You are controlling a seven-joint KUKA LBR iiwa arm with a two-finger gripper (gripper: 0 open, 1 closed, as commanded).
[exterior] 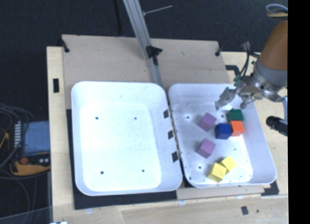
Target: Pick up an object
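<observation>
Nearest you, two yellow cubes (222,168) sit touching at the right bin's (256,170) six o'clock edge. You'll find a purple cube (206,147) at its centre, another purple cube (208,121) toward twelve, and blue (223,130), orange (238,128) and green (235,115) cubes clustered at two o'clock. Your gripper (234,100) hovers just above that cluster with fingers spread apart, nothing between them. At nine o'clock lies the left bin (121,136).

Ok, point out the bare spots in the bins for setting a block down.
The left bin has bare floor from wall to wall. In the right bin, the strip along the divider, left of the purple blocks, is free. It is crowded around the blue, orange and green blocks under the gripper.
</observation>
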